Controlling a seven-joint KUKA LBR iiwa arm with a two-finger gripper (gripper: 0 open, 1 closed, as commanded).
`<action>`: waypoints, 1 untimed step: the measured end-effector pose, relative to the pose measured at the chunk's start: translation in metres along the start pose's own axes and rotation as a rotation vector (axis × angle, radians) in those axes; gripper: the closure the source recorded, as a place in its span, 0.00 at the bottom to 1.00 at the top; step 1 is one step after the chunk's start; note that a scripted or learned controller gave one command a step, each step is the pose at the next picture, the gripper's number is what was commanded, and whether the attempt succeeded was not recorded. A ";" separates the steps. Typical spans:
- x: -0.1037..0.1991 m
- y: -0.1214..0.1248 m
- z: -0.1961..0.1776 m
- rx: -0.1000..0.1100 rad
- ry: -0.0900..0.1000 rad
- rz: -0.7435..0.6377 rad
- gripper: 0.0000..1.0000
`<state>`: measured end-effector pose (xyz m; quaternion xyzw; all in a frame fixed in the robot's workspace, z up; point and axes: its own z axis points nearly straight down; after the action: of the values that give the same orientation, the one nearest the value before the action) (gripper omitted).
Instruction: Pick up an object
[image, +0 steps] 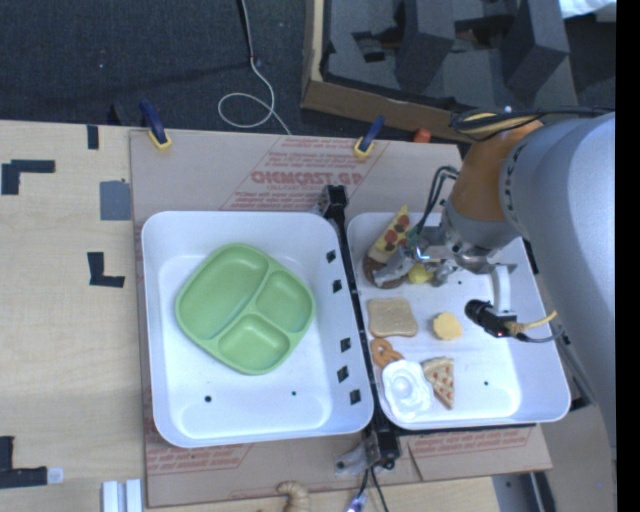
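Note:
The right bin (520, 395) holds several toy foods. A pizza slice (392, 232) lies at its top left, with a brown round piece (381, 274) just below it. Lower down are a slice of toast (392, 318), a small yellow round piece (447, 326), an orange pretzel (384, 351), a white fried egg (405, 388) and a second pizza slice (440, 381). My gripper (420, 266) is low in the upper part of this bin, right beside the brown piece and the top pizza slice. Whether it touches or holds either of them is hidden.
The left bin (165, 400) holds a green divided plate (246, 307). A black divider (345, 300) runs between the bins. The grey arm with its orange band (480, 180) covers the right bin's upper right. A black fitting with a cable (492, 319) sits right of the yellow piece.

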<state>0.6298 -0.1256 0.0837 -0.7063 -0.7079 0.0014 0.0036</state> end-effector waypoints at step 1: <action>-0.001 -0.002 -0.009 0.001 0.000 0.002 1.00</action>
<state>0.6276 -0.1263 0.0927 -0.7072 -0.7070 0.0015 0.0039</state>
